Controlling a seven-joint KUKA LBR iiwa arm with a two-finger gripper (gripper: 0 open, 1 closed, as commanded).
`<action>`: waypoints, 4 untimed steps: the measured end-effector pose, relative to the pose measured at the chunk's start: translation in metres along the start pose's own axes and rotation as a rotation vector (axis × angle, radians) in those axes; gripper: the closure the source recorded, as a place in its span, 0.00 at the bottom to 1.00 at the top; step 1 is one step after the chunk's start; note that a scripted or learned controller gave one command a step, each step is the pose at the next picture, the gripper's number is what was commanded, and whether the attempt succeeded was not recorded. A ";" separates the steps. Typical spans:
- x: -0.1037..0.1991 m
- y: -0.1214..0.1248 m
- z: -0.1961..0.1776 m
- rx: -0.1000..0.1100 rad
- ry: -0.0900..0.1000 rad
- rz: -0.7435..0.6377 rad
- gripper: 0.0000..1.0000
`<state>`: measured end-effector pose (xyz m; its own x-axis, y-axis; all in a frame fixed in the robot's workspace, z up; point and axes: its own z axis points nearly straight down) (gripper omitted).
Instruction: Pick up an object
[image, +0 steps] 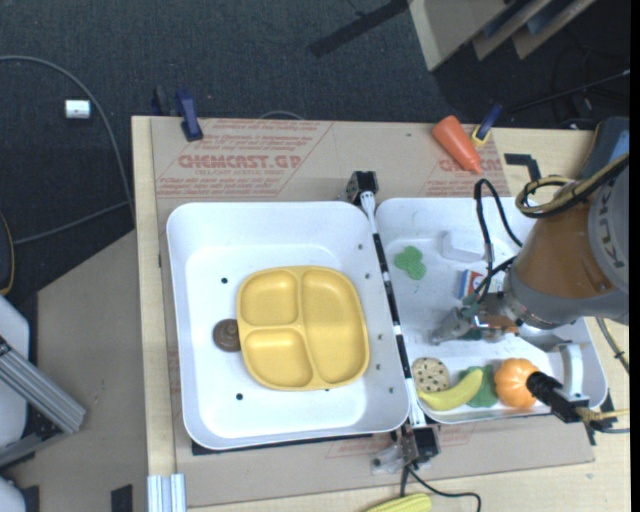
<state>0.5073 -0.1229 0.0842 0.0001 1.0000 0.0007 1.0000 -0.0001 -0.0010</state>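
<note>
My gripper (462, 326) hangs low over the middle of the right bin (420, 212), with the arm's orange band (560, 262) behind it. Nothing is visibly held. Just in front of it, along the bin's near wall, lie a speckled round cookie (430, 374), a yellow banana (452, 390) and an orange fruit (514, 382). A green leafy piece (410, 264) sits farther back and to the left. A small blue and red item (470, 283) lies close behind the gripper.
The left bin (200, 260) holds a yellow divided plate (300, 328) with a brown disc (226, 334) at its left edge. An orange cone-shaped object (458, 145) and a blue clamp (187, 115) rest on the bench behind the bins. Black cables (487, 215) trail over the right bin.
</note>
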 end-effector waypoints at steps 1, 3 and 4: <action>-0.012 0.057 -0.001 -0.002 -0.001 0.000 0.00; 0.011 0.035 -0.011 -0.003 0.000 0.000 1.00; 0.011 0.035 -0.011 -0.003 0.000 0.000 0.00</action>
<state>0.5423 -0.1122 0.0953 -0.0001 1.0000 0.0011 1.0000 0.0001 0.0021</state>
